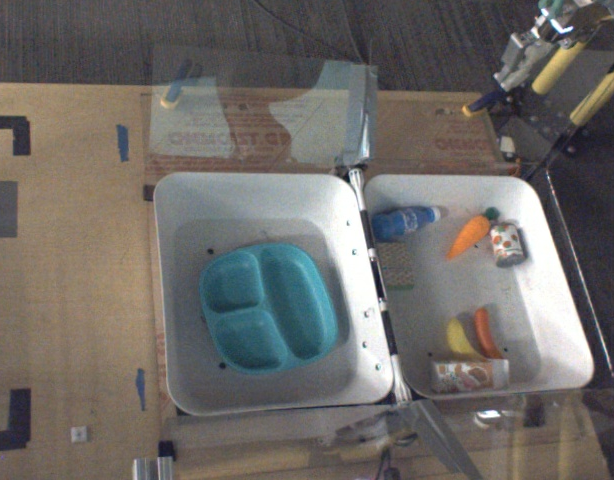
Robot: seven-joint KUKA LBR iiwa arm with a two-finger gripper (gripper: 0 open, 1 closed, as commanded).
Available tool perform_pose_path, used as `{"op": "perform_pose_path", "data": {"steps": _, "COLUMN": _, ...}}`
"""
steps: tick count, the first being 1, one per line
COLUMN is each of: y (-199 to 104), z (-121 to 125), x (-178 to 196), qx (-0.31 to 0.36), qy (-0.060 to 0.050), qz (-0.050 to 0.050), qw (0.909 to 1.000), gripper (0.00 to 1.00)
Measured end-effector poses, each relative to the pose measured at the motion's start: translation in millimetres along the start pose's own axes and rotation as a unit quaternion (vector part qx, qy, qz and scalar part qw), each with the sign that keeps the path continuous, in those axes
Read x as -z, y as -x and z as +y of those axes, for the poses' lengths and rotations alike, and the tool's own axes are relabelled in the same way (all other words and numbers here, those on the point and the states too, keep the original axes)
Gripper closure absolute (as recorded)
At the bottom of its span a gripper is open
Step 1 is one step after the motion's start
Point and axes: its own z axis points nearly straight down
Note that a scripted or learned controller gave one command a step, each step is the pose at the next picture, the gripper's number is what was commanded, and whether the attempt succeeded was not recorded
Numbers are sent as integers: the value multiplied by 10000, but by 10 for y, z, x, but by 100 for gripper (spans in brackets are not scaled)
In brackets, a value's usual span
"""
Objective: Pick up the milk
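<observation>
White bins sit side by side; the milk carton [470,374] lies flat against the front wall of the right bin [562,298], long axis running left to right, its top end seemingly leftward. The gripper [547,28] hangs well apart, top right; whether it is clenched I cannot tell. Risk: the wall may block a finger, or the banana [460,339] just behind gets caught instead.

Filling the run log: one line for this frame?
arm: none over bins | milk carton: lying at right bin front wall | tray: left bin | pick: not started
</observation>
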Motion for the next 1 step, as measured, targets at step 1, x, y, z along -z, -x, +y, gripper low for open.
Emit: {"op": "perform_pose_path", "data": {"steps": 1, "y": 3, "z": 10, "x": 122, "qx": 6, "qy": 32, "qz": -25, "qw": 10000, "gripper": 100}}
